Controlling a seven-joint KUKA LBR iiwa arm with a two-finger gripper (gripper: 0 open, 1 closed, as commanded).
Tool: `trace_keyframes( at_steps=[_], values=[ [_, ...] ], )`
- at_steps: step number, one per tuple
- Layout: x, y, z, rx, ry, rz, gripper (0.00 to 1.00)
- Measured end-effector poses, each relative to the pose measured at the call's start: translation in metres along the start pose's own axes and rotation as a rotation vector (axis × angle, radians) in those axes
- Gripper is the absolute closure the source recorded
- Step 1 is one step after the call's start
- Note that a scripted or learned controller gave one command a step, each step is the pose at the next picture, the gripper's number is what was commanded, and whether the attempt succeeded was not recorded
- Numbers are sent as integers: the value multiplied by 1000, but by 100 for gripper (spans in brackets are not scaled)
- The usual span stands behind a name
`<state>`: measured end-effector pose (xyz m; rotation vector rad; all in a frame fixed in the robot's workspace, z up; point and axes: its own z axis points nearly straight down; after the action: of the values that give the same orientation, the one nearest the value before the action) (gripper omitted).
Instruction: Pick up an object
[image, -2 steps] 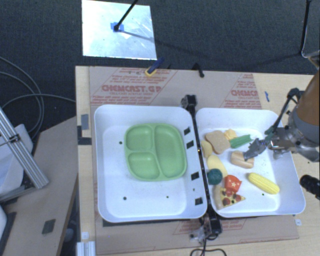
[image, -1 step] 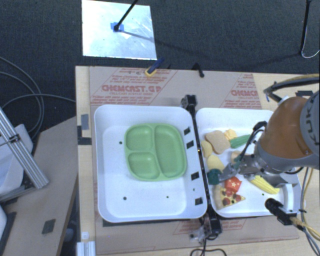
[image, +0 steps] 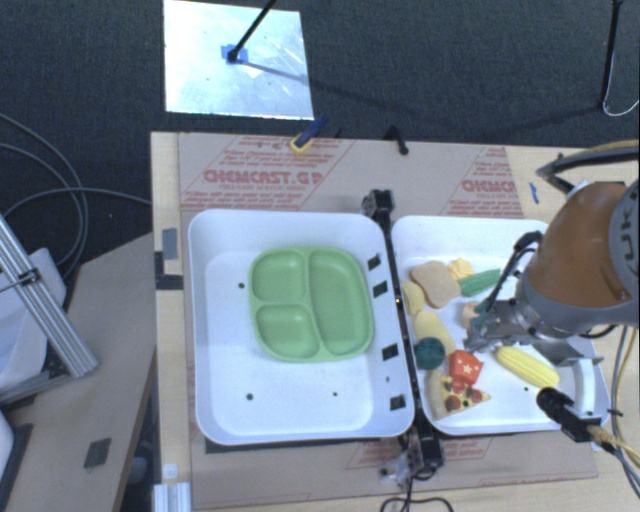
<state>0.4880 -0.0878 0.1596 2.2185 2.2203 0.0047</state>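
Note:
The right bin (image: 500, 235) holds several toy foods: a tan bread slice (image: 434, 284), a green pickle (image: 480, 281), a pale yellow banana (image: 434, 327), a teal round piece (image: 430, 352), a red piece (image: 464, 368), a pizza slice (image: 462, 399) and a yellow corn cob (image: 527, 365). My gripper (image: 484, 327) reaches down into this bin from the right, its tip between the banana and the corn cob, just above the red piece. I see nothing lifted between its fingers.
The left bin (image: 225, 250) holds a green divided plate (image: 308, 303). A black divider (image: 392, 300) runs between the bins. The arm's orange band (image: 590, 250) hangs over the right bin's right side. Cables (image: 60, 170) lie off the bench at left.

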Motion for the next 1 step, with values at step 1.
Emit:
trace_keyframes(
  at_steps=[1],
  values=[
    [49,56,-26,-3,0,-8,100]
  ],
)
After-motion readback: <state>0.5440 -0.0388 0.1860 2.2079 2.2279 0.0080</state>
